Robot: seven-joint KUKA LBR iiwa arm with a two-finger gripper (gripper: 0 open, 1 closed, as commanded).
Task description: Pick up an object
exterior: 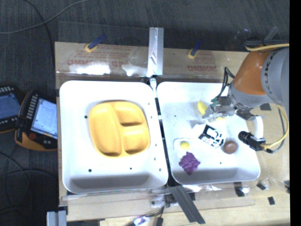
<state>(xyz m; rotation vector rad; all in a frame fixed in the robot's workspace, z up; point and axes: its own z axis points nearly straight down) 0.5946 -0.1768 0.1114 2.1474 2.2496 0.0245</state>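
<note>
The right bin point(244, 173) holds a yellow object point(202, 108), a black-and-white patterned piece point(211, 136), a brown round object point(230, 147), a purple grape bunch point(189, 162) and a white piece with a yellow centre point(182, 144). My gripper point(217, 112) hangs low over the bin's upper middle, just right of the yellow object and above the patterned piece. Nothing shows between its fingers.
The left bin point(75, 173) carries a yellow divided tray point(119, 127). A metal divider post point(155, 51) stands at the back between the bins. A handheld pendant point(37, 121) lies left of the bench. Cables run by the arm at right.
</note>
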